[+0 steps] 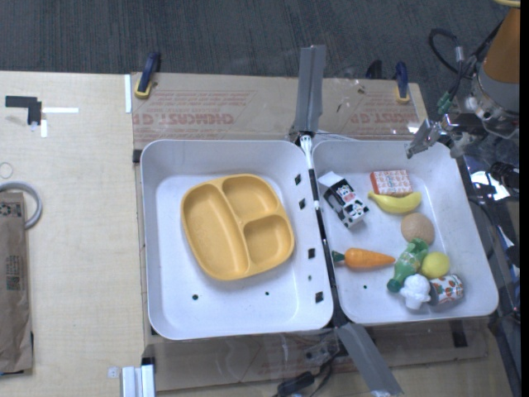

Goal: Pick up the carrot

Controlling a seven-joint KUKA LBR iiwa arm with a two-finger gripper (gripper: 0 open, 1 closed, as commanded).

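- Where the surface (66, 222) carries two shallow white bins side by side, the left bin (165, 304) holds one yellow divided plate (238, 225) with three compartments.
- The right bin (471, 246) holds the rest: one carrot (365, 260), one black-and-white cow toy (347, 200), one small red-and-white box (389, 181), one banana (395, 202), one brown round item (417, 227), one green piece (409, 261), one lemon (436, 264), one white knobbly item (416, 290) and one small patterned item (447, 288).
- The carrot lies flat in the near left part of the right bin, close to the divider, its green end pointing left and nothing touching it.
- The hand (426, 136) hangs over the far right corner of the right bin, at the end of the arm (504, 56) reaching in from the right.
- The carrot lies well apart from the hand, down and to its left, with the banana and the red-and-white box between them.
- Whether the hand is open or closed cannot be told; no item is seen in it.
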